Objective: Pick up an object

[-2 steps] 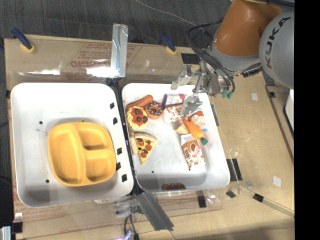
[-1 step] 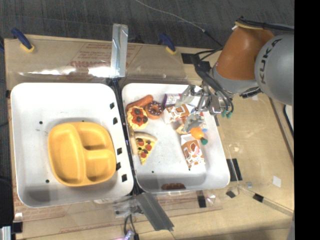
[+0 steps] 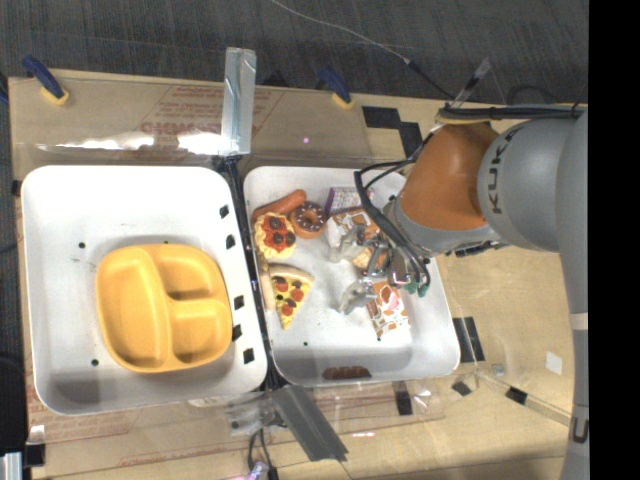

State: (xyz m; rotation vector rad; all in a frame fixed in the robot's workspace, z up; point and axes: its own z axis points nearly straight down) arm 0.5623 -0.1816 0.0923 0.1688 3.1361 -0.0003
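My gripper (image 3: 366, 264) is low inside the right bin (image 3: 430, 348), reaching in from the right under the orange band (image 3: 450, 180) of the arm. It sits in a cluster of small toys at the bin's right middle. A red and white packet (image 3: 391, 312) lies just below it and a purple item (image 3: 345, 200) just above. To its left are a round toy pizza (image 3: 274, 234), a pizza slice (image 3: 290, 296), a chocolate donut (image 3: 308, 219) and a sausage (image 3: 282, 204). The wrist hides part of the cluster.
The left bin (image 3: 60, 198) holds a yellow divided tray (image 3: 163, 305). A small brown item (image 3: 347, 373) lies at the right bin's front wall. Blue clamps (image 3: 47, 80) and a metal bracket (image 3: 238, 98) stand along the bench's back edge.
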